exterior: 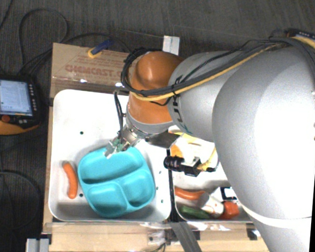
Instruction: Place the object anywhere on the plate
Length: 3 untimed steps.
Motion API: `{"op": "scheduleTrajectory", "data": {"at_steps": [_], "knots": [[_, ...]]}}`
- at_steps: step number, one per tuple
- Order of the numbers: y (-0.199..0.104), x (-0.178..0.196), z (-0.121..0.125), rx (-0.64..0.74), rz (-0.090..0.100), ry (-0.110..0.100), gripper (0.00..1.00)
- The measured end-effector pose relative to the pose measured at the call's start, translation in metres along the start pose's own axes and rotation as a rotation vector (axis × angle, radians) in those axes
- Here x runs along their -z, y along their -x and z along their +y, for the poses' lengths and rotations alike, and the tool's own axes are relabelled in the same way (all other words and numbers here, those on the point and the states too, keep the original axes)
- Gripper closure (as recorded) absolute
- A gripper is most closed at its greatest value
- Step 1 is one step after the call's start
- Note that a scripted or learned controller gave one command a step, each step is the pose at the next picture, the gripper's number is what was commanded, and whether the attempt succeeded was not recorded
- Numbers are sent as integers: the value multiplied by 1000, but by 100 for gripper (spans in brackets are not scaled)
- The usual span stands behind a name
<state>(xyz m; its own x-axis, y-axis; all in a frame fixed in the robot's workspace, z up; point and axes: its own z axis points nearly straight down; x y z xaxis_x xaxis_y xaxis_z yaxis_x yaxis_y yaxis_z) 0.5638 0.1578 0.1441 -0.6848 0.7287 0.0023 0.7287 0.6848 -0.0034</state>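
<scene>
A turquoise divided plate [117, 181] lies in the left white bin [73, 112], towards its front. My gripper [117, 146] hangs over the plate's far rim, pointing down. Its small fingertips sit close together at the rim; nothing shows between them, and their state is hard to read from here. An orange sausage-shaped toy [70, 179] lies in the bin just left of the plate, apart from the gripper.
The right bin [215, 215] holds an orange sausage [189, 194], a green vegetable [195, 212] and a yellow-white object [195, 151] with a black part. The arm's bulk covers most of that bin. A cardboard box [86, 67] lies behind the left bin; a teach pendant [10, 103] lies at the far left.
</scene>
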Motion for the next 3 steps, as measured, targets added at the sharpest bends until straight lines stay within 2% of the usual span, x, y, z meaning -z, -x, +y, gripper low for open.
{"op": "scheduleTrajectory", "data": {"at_steps": [1, 2, 3], "knots": [[48, 36, 87, -100, -5, 2, 100], [-22, 9, 61, -99, -3, 0, 100], [-97, 35, -20, 212, -1, 0, 100]]}}
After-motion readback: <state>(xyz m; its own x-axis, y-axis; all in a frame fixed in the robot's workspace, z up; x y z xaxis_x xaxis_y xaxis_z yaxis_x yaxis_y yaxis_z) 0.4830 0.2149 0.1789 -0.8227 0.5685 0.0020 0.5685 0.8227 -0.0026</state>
